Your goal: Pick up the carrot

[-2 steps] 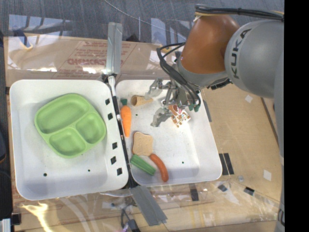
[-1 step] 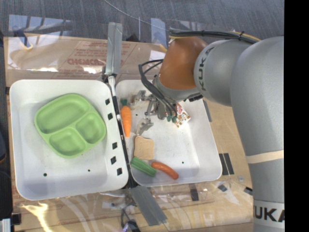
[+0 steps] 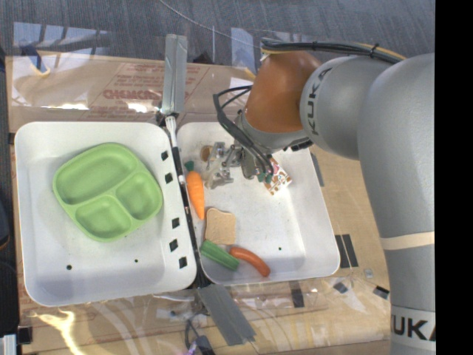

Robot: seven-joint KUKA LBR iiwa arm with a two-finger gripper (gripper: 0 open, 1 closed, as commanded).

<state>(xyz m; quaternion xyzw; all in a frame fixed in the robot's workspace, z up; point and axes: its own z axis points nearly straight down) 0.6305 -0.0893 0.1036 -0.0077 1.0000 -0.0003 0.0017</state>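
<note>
One carrot [image 3: 195, 193] lies along the right bin's [image 3: 314, 220] left wall, untouched. Gripper [image 3: 222, 170] hovers just beside its top end, approach step; whether it's released or clenched, I cannot tell. Next: shift left, descend.

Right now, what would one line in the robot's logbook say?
target: orange carrot, right white bin, left wall | gripper: above bin, right of carrot | carrot: not held

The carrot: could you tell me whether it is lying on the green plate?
No, the carrot lies in the right bin, beside its left wall.
</note>
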